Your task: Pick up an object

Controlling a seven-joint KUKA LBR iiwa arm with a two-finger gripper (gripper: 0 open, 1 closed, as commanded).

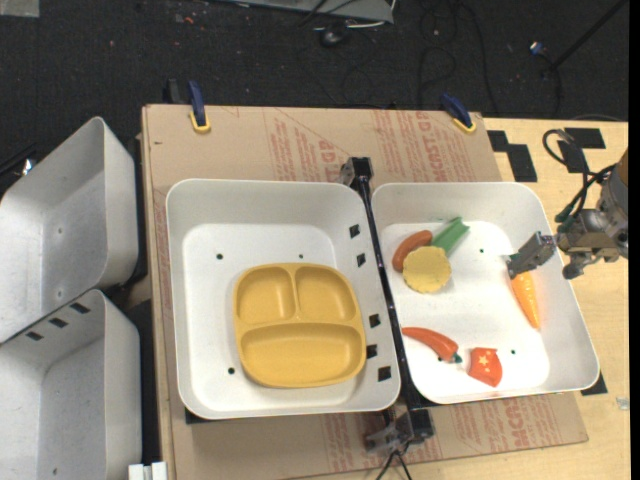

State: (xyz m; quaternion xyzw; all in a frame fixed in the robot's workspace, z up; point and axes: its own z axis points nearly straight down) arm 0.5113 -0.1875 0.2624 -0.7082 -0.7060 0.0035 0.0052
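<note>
The right bin (520,200) holds several toy foods. An orange carrot (527,301) lies near its right wall. A yellow round piece (427,270) sits at the middle left, with a red sausage (410,249) and a green piece (451,233) just behind it. A curved red pepper (432,341) and a small red piece (485,366) lie near the front. My gripper (553,259) hangs over the bin's right rim, just above the carrot's top end. It is open, with nothing between its fingers (528,255).
The left bin (200,218) holds a yellow divided plate (298,325). A black divider (378,278) runs between the bins. Two spare white bins (60,228) lean at the far left. Cables trail at the right by the arm (600,218).
</note>
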